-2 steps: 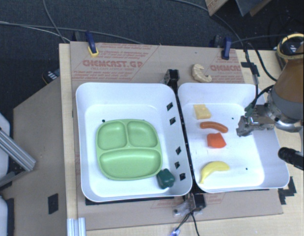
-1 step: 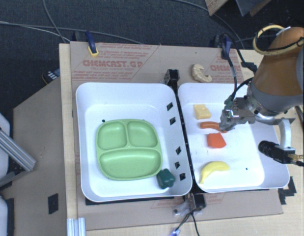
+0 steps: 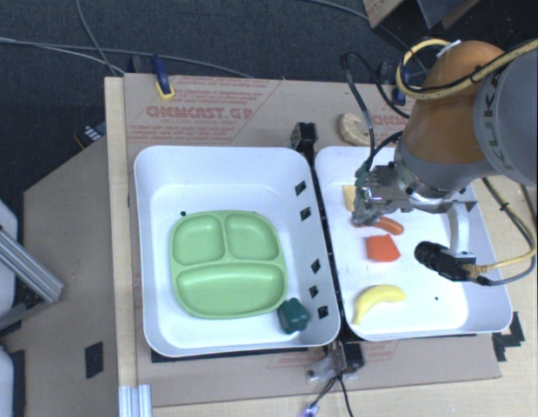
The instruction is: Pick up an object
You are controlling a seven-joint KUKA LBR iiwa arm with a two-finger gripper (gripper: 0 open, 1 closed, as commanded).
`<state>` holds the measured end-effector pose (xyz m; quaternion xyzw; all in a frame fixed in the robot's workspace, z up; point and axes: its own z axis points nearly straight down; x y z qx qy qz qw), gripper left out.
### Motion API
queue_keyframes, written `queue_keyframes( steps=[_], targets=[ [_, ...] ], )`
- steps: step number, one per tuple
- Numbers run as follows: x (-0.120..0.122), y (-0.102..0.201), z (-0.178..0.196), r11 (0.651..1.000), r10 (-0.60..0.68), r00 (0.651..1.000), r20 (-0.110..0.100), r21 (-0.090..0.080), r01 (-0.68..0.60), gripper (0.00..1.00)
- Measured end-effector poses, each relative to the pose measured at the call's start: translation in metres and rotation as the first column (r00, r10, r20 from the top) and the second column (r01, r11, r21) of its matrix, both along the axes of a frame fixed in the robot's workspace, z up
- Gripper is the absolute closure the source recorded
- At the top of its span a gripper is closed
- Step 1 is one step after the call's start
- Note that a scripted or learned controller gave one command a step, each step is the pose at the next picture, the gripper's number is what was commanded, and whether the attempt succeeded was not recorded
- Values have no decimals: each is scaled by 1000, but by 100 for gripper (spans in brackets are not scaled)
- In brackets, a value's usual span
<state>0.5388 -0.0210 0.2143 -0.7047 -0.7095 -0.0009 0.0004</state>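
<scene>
The right bin (image 3: 486, 320) holds a yellow banana (image 3: 378, 299) near its front, an orange block (image 3: 382, 248) in the middle, and a small red-orange piece (image 3: 389, 226) just behind the block. A yellow piece (image 3: 348, 197) lies by the bin's left wall, partly hidden by the arm. My gripper (image 3: 368, 208) hangs low over the left part of this bin, right beside the red-orange piece and between it and the yellow piece. The wrist hides its tips.
The left bin (image 3: 151, 233) carries a green divided plate (image 3: 227, 262) and a dark green object (image 3: 294, 316) in its front right corner. A black cable fitting (image 3: 439, 259) hangs over the right bin. A beige object (image 3: 355, 127) lies behind the bins.
</scene>
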Motion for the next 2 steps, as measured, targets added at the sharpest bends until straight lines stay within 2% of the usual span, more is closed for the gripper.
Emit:
queue_keyframes(
  steps=[2],
  targets=[
    [33,99,23,1000,-1,1000,2,0,1,100]
  ],
)
